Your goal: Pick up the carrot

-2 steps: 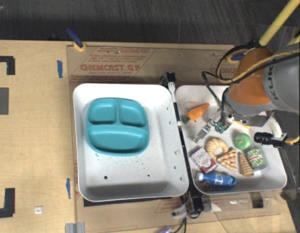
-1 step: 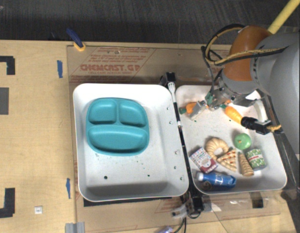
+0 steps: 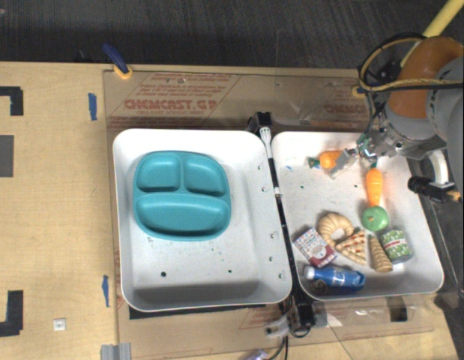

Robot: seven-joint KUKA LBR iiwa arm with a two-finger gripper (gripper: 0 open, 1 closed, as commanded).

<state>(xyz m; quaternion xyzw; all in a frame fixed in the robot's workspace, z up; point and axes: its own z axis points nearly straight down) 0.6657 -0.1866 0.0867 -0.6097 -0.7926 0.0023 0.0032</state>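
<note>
Blue can [image 3: 335, 277] nearest, right bin [image 3: 430, 276] | carrot [image 3: 374, 187] upright-ish at bin's far right, above green apple [image 3: 375, 218] | gripper [image 3: 364, 149] just beyond carrot, jaws state: cannot tell | risk: descent nudges apple or orange toy [image 3: 330, 159], carrot rolls away

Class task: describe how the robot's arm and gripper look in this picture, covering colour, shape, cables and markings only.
The arm is rounded and grey, with a glossy orange band above the wrist. Black cables loop beside that band. A pale yellow strip slants near the top corner. The gripper is small and metallic grey with dark parts; finer markings are too small to make out.
</note>
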